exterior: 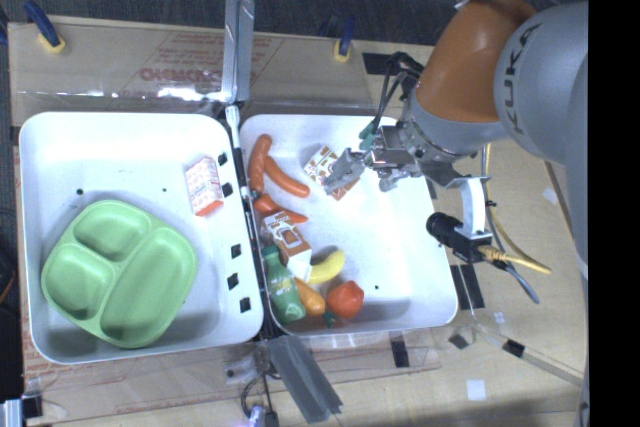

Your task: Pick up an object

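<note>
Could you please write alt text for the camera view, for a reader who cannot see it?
The grey arm's gripper hovers in the right bin beside a small carton, near two sausages, a banana and a tomato. The left bin holds a green divided plate and another carton.

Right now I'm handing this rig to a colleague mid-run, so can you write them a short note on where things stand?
Gripper: low in the right bin, at a small carton near the bin's middle. Whether it grips the carton cannot be told from this view.
Right bin, along its left side: two sausages, a second carton, a banana, a green bottle, a carrot, a tomato.
Left bin: a green divided plate and a small box.
Done: the approach. Left: a confirmed grip and lift.
</note>
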Controlling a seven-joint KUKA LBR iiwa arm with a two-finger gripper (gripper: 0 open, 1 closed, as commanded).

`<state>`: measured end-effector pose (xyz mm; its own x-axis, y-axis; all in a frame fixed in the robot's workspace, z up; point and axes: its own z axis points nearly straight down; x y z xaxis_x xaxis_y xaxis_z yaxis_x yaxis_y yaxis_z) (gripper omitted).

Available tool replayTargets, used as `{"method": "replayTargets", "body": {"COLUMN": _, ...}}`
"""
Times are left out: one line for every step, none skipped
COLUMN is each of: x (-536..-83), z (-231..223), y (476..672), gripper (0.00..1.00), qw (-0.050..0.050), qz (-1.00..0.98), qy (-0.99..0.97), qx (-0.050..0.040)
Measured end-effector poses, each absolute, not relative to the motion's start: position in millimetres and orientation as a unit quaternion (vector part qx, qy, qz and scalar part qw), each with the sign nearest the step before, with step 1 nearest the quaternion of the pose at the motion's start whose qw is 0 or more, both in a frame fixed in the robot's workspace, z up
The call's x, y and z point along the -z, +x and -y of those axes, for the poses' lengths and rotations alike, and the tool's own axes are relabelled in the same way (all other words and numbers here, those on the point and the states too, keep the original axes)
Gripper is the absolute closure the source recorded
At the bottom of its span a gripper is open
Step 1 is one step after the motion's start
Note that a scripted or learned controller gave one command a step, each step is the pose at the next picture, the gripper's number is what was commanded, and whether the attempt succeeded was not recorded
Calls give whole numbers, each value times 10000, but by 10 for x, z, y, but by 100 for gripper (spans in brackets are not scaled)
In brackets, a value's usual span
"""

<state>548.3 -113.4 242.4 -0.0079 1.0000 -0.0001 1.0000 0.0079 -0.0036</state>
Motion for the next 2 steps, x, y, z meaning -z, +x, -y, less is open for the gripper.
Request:
{"method": "replayTargets", "body": {"x": -3352, "z": 481, "y": 5251, "gripper": 0, "qw": -6, "qz": 6993, "qy": -7148, "qx": -3}}
{"method": "replayTargets", "body": {"x": -2453, "z": 650, "y": 5704, "gripper": 0, "qw": 10, "qz": 6495, "qy": -7604, "qx": -24}}
